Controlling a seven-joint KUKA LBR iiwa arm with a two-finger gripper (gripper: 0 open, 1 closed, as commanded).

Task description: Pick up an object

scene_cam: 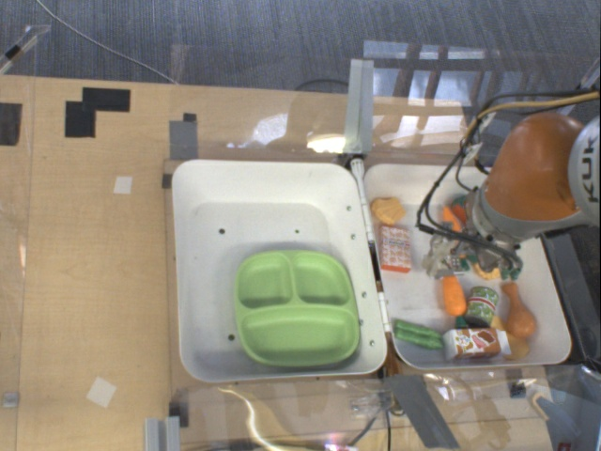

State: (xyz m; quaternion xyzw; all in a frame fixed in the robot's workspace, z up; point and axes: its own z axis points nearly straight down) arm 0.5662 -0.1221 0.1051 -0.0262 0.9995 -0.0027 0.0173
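Note:
The right bin [413,294] holds several small toy foods: a yellow-orange piece [387,209], a red-and-white packet [395,248], an orange carrot [454,296], a green can [484,303], a green pod [418,334], a red-labelled bottle [477,343] and an orange drumstick-like piece [517,315]. My gripper [467,256] hangs low over the middle of this bin, just above the carrot and can, under the orange wrist band [531,167]. The wrist hides its fingers, and I see nothing held.
The left bin [202,252] bears a green divided plate [296,306] towards its front. A metal post [359,111] stands behind the wall between the bins. Black cables [441,191] loop left of the wrist. Wooden bench lies to the left.

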